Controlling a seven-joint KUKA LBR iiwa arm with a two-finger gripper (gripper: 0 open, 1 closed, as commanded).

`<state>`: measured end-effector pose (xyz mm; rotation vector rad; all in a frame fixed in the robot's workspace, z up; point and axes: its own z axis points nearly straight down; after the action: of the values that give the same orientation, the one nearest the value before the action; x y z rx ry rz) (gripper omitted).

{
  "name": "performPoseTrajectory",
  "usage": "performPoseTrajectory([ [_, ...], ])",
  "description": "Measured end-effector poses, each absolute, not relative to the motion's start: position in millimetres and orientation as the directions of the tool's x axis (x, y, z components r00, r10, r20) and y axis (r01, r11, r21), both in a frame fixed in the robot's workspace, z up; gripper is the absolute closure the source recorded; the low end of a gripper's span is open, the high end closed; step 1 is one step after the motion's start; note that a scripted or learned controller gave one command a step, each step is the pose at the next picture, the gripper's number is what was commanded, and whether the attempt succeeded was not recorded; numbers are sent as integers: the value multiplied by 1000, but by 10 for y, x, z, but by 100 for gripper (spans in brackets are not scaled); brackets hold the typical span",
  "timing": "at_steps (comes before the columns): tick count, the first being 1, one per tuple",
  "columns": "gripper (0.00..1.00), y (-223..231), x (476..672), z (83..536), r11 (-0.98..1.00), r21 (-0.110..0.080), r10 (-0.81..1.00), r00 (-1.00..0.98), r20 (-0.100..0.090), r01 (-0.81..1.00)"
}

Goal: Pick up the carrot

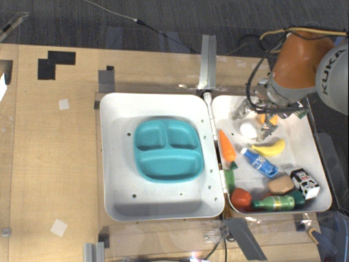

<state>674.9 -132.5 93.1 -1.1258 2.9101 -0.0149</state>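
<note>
The carrot [226, 146] is orange with a green top and lies along the left wall of the right bin [313, 141], pointing away from the camera. My gripper [265, 121] hangs over the back of the same bin, up and to the right of the carrot and well apart from it. It sits just beside a white egg-like object [248, 129] and above a banana [270, 148]. Nothing can be made out between its fingers.
The right bin also holds a blue bottle [260, 162], a tomato [241, 198], a green bottle [278, 203], a bread roll [281, 185] and a black-and-white carton [305, 183]. The left bin [114, 146] holds a teal divided plate [168, 148].
</note>
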Motion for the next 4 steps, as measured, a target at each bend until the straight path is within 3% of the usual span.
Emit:
performPoseTrajectory([
  [1,100,-1357,6803,1129,742,-34,-670,-742,-30,-669],
  [2,0,-1356,6802,1127,742,-34,-670,-742,-30,-669],
  [3,0,-990,6114,904,745,-12,-667,-745,-12,-667],
  [4,0,-897,5848,904,860,-11,-510,-860,-15,-510],
])
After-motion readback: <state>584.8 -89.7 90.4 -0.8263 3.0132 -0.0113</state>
